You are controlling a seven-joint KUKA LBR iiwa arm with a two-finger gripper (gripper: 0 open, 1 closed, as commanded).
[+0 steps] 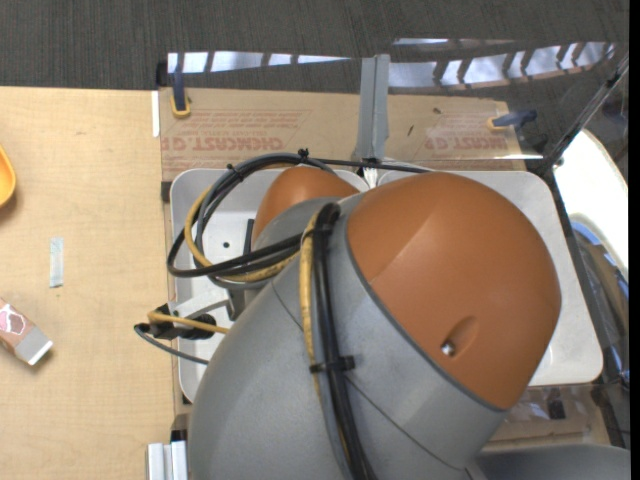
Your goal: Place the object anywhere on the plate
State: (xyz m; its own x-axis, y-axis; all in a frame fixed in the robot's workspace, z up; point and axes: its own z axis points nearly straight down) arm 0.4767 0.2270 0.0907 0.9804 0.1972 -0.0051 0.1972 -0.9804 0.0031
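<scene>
The arm's grey body (300, 398) and its large orange band (450, 278) cover most of both bins. It reaches over the left bin (185, 208), with black and yellow cables (215, 258) looping beside it. The arm hides the gripper, the plate and the object. The right bin (575, 348) shows as a white strip at the far right.
A brown cardboard sheet (260, 133) lies behind the bins, with a grey upright post (373, 103) at its middle. On the wooden bench at left lie a small packet (22, 333), a grey strip (56, 263) and an orange item (4, 176) at the edge.
</scene>
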